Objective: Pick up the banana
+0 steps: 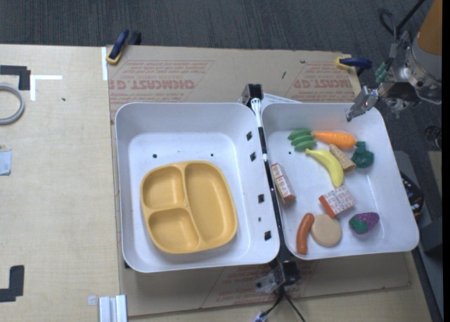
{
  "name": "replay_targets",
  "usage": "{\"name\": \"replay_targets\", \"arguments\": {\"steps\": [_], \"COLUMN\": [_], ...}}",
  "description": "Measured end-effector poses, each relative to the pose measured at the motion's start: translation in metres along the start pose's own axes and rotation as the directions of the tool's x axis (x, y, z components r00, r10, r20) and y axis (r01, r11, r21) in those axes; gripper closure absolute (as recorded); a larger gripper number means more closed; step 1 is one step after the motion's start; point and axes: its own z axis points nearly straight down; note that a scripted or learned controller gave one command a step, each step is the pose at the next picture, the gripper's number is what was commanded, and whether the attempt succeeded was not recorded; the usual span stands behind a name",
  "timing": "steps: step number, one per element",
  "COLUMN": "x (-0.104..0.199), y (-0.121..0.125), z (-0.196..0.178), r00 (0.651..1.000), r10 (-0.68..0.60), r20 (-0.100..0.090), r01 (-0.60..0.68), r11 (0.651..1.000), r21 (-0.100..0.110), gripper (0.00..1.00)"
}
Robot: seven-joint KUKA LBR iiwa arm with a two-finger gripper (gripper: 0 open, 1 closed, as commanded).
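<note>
The two-finger gripper (357,108), whether spread or closed unclear, hovers over the right white bin's (394,194) far edge, apart from the curved yellow plastic banana (329,164).

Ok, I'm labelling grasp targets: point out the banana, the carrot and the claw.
banana (329,164), camera view, middle of its curved body.
carrot (335,138), camera view, middle of its orange body.
claw (354,112), camera view, at its fingertips.
</note>
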Motion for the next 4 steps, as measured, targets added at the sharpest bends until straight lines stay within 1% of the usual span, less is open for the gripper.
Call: {"name": "replay_targets", "arguments": {"steps": [1,2,3,4], "x": [0.027,0.027,0.027,0.07], "y": [-0.05,-0.027,-0.027,-0.009], "z": [0.095,0.172,0.162,0.09], "r00": [0.994,0.972,0.973,0.998], "r10": [-0.109,-0.235,-0.233,-0.063], "r20": [0.0,-0.001,0.001,0.0], "r01": [0.109,0.235,0.233,0.063], "r11": [0.994,0.972,0.973,0.998], "r21": [0.0,0.0,-0.003,-0.001], "gripper": [0.0,0.0,1.0,1.0]}}
